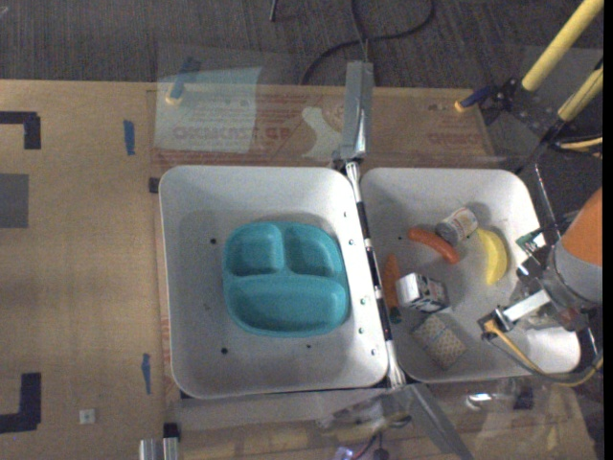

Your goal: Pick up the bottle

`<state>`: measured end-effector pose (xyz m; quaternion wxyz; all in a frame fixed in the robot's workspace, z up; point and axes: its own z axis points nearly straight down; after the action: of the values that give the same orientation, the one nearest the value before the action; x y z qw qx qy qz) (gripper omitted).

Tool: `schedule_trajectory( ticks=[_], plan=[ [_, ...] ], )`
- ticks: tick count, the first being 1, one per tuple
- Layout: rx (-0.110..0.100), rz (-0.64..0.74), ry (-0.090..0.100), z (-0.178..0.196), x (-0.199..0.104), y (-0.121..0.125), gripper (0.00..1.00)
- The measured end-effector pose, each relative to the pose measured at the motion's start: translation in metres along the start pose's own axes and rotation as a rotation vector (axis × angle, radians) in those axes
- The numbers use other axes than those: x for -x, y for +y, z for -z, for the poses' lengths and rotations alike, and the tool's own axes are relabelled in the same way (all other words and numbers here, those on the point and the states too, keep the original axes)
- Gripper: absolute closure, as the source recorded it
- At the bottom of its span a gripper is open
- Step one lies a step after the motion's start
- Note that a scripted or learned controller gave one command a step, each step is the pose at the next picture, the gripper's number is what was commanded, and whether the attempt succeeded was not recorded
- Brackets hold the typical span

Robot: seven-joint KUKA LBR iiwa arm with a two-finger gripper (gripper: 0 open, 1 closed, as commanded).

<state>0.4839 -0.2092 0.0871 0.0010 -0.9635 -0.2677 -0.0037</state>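
The gripper (512, 316) hangs over the lower right part of the right bin (508, 182), and whether it is released or clenched cannot be told from this angle. The bottle (457, 225), small with a grey body, lies up and to the left of it, apart from it. A banana (492, 255) sits between them, just above the gripper. A carrot (433, 244) touches the bottle's left side. Left of the gripper rest a can (420, 291) and a sponge (440, 339). Far left, the other bin (192, 199) holds a teal tray (283, 278).

Bench (77, 305) (wooden) bears two bins (182, 353).
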Motion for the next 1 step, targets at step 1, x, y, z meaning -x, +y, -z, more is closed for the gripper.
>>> schedule_trajectory(
  ticks=[1],
  plan=[
    [-0.004, -0.329, -0.015, 0.0904, -0.0481, 0.0017, 1.0]
  ],
)
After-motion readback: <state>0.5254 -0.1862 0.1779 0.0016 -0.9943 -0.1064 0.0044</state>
